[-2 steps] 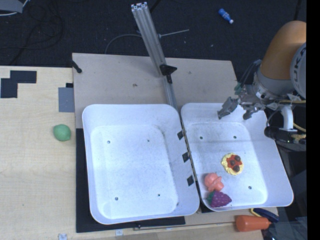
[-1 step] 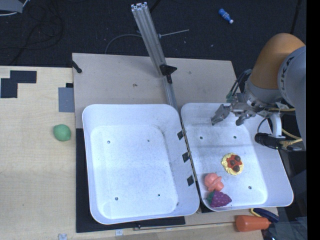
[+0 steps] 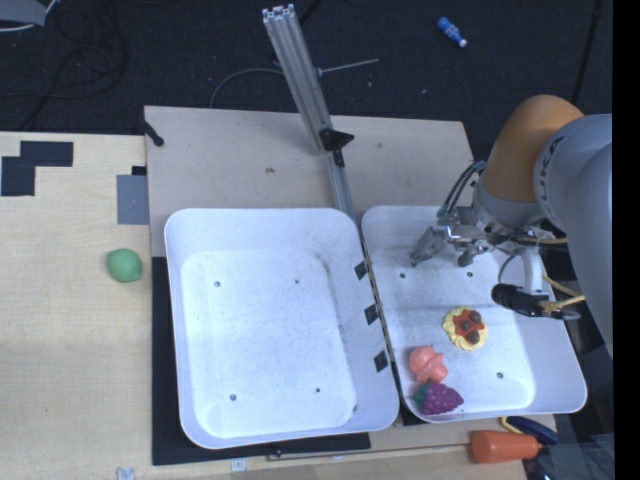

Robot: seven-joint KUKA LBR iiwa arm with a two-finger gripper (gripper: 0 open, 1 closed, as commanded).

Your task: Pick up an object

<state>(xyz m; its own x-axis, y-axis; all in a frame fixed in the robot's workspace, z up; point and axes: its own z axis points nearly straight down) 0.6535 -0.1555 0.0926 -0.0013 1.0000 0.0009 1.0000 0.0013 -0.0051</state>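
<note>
Nearest the camera, an orange carrot-like toy [image 3: 503, 446] lies on the desk [image 3: 70, 368] just outside the front edge of the right bin [image 3: 560, 393]. Inside that bin, at its front left corner, a purple grape bunch [image 3: 440, 399] touches a pink toy [image 3: 428, 363] just behind it. Slightly farther back and to the right sits a yellow pastry with a red centre [image 3: 466, 327], apart from both. Beyond it, over the bin's back half, the claw [image 3: 446, 253] hangs with its two fingers spread apart and nothing between them, well clear of the toys. Beside it, the left bin [image 3: 200, 233] is a wide white tray. Off to the far left, a green ball [image 3: 124, 265] rests on the desk.
</note>
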